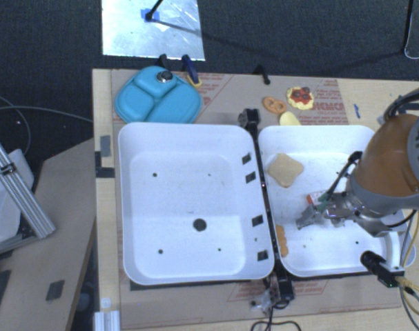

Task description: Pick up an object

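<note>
currently: pincer low in the right bin, grasp state not readable

the arm, grey with an orange band, reaches in from the right and ends above the floor of the right bin. the pincer sits low over the middle of that bin, pointing toward the divider between the two bins. whether it is wide, narrow or holding anything cannot be told from this angle.

objects in the right bin:
- a tan bread slice lies flat in the upper left part of the bin, apart from the pincer.
- a small red item lies just beside the pincer, on its upper side; contact cannot be confirmed.
- a narrow orange-brown piece lies against the left wall, near the lower corner, below and left of the pincer.

the left bin shows a dark round spot near the centre of its floor.

on the counter behind the bins:
- a blue divided tray stands near the left bin's far edge.
- a pretzel-shaped toy, a small pizza toy and a pale yellow piece lie near the right bin's far edge.
</note>
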`<state>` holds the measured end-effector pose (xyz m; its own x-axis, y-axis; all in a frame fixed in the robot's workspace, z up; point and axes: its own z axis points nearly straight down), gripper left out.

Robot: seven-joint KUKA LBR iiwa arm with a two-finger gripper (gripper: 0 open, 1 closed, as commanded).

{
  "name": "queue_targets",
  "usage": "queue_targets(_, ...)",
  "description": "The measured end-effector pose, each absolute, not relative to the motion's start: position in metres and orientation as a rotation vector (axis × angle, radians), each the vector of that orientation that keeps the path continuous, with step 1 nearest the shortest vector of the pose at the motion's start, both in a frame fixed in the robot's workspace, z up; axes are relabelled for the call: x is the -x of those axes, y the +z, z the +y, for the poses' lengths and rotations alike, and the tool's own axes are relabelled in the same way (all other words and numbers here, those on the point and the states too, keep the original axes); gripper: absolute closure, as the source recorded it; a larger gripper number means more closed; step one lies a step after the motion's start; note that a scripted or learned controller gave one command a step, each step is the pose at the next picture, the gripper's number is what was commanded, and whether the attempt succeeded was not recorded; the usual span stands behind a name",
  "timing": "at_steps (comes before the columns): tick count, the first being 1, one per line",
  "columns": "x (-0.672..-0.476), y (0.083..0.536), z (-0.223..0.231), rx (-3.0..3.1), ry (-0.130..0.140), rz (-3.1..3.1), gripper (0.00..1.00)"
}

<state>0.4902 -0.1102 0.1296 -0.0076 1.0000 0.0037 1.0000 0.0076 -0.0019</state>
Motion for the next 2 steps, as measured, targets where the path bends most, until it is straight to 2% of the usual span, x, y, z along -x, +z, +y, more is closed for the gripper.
queue_targets(1,-0.492,0.143,-0.114,2.221,-0.004,-2.227,1.00)
queue_targets(2,-0.496,0.130,-0.119,2.222,-0.002,-2.223,1.00)
